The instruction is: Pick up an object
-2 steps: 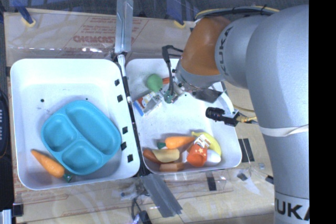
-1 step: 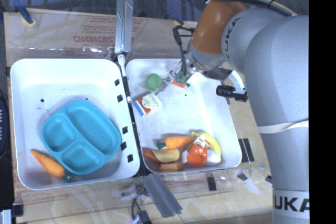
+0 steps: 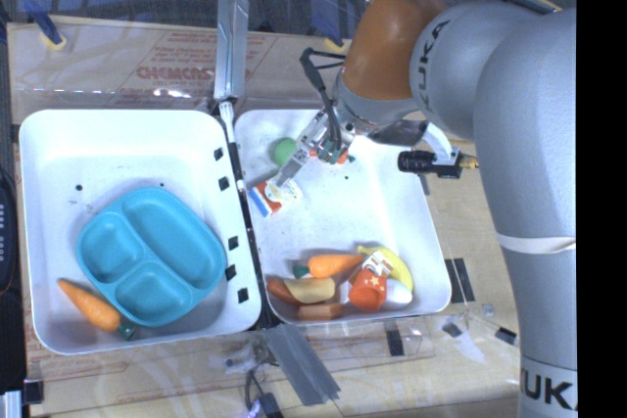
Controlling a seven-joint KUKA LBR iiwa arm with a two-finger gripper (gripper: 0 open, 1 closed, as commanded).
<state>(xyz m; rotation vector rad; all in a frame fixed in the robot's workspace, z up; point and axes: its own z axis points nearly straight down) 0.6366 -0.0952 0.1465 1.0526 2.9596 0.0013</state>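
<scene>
KUKA arm [image 3: 490, 103] reaches into the right bin [image 3: 416, 201], its gripper [image 3: 294, 169] low over a small red, white and blue packet [image 3: 269, 199].

The gripper's slim fingers point down and left toward the packet near the bin's left wall; whether they are apart or closed on anything cannot be told from this angle. A green ball [image 3: 283, 150] sits just beside the fingers. Along the bin's near edge lies a cluster of toy food: a carrot [image 3: 333, 264], a yellow banana [image 3: 390, 261], a red piece [image 3: 367, 291] and a brown sausage-like item [image 3: 318, 311]. The left bin [image 3: 59, 142] holds a blue divided plate [image 3: 152, 255] and another carrot [image 3: 88, 303] beside it.
</scene>
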